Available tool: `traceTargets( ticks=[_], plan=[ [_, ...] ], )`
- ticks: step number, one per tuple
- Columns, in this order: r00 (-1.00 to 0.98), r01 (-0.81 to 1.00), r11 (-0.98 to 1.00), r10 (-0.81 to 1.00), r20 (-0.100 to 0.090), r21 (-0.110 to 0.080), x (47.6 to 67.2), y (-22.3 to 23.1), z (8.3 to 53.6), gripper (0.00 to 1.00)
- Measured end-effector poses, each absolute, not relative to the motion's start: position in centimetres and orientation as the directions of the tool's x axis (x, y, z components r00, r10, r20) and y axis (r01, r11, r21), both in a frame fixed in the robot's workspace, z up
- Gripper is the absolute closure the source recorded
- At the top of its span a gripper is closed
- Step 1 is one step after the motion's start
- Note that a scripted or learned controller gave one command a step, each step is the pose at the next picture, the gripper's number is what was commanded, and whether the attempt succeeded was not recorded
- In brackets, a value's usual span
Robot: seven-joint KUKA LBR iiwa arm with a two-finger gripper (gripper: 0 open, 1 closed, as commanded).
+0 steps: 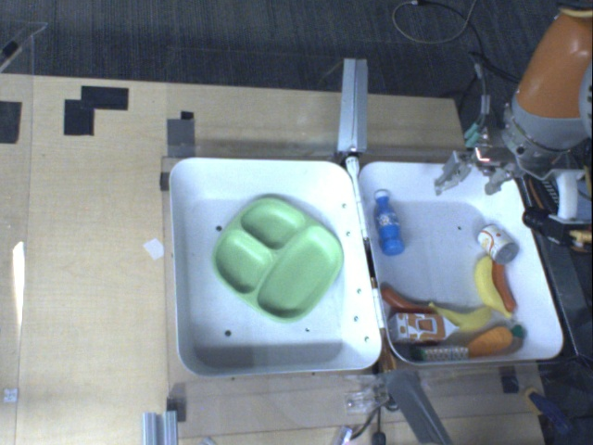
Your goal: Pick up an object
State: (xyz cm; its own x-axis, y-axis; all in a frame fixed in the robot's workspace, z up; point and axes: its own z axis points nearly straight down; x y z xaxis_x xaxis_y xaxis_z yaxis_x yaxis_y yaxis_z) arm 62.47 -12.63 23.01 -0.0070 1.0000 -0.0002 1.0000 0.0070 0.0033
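My gripper point(473, 176) hangs over the far edge of the right bin point(435, 213), its two fingers spread open with nothing between them. Below it in that bin lie a blue bottle point(388, 222) near the left wall, a small red-and-white can point(498, 242), a yellow banana point(483, 286), an orange-red sausage-shaped toy point(504, 288), a carrot point(491, 340), a red pepper-like piece point(401, 298) and a brown-and-white carton point(417, 326). The gripper is well above and apart from all of them.
The left bin point(199, 341) holds a green three-compartment plate point(278, 257). A metal post point(352, 105) stands between the bins at the far side. Cables lie on the dark floor beyond the bench.
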Motion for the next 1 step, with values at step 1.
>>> traceTargets(
  ticks=[1],
  plan=[
    [-0.013, 1.000, 0.013, 1.000, -0.001, 0.009, 62.67, -12.48, 24.18, 1.00]
  ],
)
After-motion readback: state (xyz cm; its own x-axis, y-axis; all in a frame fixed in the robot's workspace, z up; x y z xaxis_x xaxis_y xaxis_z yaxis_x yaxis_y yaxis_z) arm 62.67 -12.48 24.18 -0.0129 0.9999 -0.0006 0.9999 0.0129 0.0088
